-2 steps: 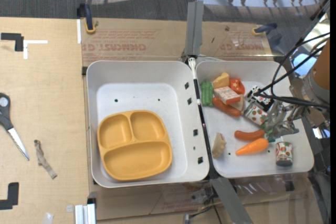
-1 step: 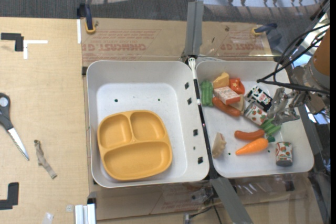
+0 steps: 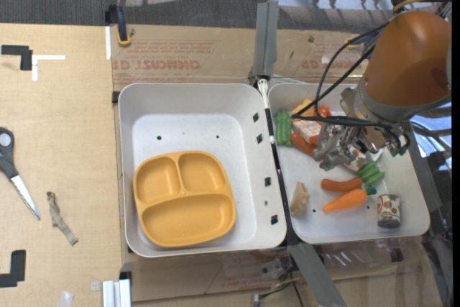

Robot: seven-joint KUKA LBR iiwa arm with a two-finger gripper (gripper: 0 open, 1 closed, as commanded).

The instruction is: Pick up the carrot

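Camera view, looking down on your counter (image 3: 57,154): two white bins side by side. Left bin (image 3: 190,108) holds a yellow divided plate (image 3: 185,198), three compartments, sitting toward the near-left corner. Right bin (image 3: 410,223) has the clutter. The carrot (image 3: 346,200) lies near the front of that bin, roughly level, green top (image 3: 370,175) pointing up-right toward the arm. A sausage-like orange-red piece (image 3: 341,184) lies just above it, near or touching — you can't tell which. A small can (image 3: 389,211) stands just right of the carrot's thick end. A pale beige lump (image 3: 299,198) sits by the bin's left wall, and a green item (image 3: 283,127) lies further back along that wall. The arm (image 3: 406,68) comes in from the right, orange band over the bin's back half. The tool (image 3: 338,149) hangs over the middle of the right bin, above the carrot and apart from it — nothing seen between its fingers, and you can't tell if they're spread or together. Scissors (image 3: 14,180) lie on the counter far left.
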